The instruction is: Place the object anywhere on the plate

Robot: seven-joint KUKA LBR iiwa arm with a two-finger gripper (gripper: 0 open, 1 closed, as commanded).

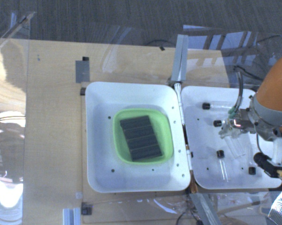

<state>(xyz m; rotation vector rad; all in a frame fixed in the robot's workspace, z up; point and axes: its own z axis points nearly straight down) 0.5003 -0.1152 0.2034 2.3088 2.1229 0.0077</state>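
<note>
In the camera view, two white bins are seen side by side on the desk (pixel 47 125). A green plate (pixel 118 125) is set in the middle of the left bin (pixel 97 139), and a dark ridged block (pixel 141 138) is laid flat on it at a slight slant, well inside the rim. The arm (pixel 272 97) is reached in from the right, and its gripper (pixel 229 127) is held over the right bin (pixel 201 177), well apart from the plate. Whether the gripper is open or closed cannot be told, since its tip is pale and blurred against the white floor of the bin; nothing is seen held in it. A few small dark dots are scattered on the floor of the right bin, too small to be identified.

As the block is already lying on the plate, the placing step is judged to be done, provided the block is the object meant. Little is called for from the next move: the arm is only to be kept away from the left bin, so that the block is not disturbed.
</note>
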